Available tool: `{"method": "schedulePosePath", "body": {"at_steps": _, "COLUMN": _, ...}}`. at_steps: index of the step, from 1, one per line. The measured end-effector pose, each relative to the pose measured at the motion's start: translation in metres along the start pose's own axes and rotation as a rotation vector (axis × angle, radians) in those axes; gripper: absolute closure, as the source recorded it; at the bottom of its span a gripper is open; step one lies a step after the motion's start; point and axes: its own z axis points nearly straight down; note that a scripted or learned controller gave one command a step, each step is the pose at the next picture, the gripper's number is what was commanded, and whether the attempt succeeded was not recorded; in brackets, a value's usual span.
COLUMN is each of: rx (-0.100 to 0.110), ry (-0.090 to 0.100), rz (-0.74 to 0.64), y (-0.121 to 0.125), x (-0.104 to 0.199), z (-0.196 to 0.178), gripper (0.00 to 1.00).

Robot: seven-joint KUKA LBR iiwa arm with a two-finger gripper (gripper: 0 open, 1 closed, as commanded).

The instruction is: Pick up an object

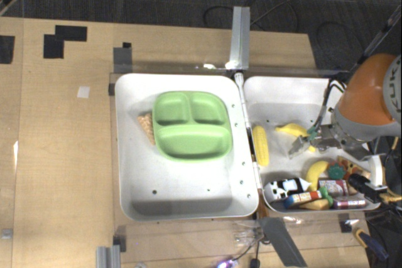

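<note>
Pincer [300, 146] hovers low in the right bin [276, 94], fingers spread, nothing held, beside the banana [291, 130]; approach step, next: descend and clamp.

- White bins: two, left [125, 154] and right [276, 94].
- Green divided plate [190, 124]: one.
- Corn cob [260, 145]: one.
- Bananas: two, upper [292, 130] and lower [316, 170].
- Black-and-white toy [286, 186]: one.
- Markers [304, 199]: apparently two; clutter obscures the count.
</note>
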Motion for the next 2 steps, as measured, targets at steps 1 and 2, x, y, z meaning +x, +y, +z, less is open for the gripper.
{"method": "schedulePosePath", "body": {"at_steps": 1, "rx": -0.016, "ry": -0.005, "rz": -0.095, "y": 0.062, "x": -0.007, "z": 0.011, "gripper": 0.0}}
{"method": "schedulePosePath", "body": {"at_steps": 2, "rx": -0.018, "ry": 0.0, "rz": -0.095, "y": 0.064, "x": -0.005, "z": 0.0, "gripper": 1.0}}
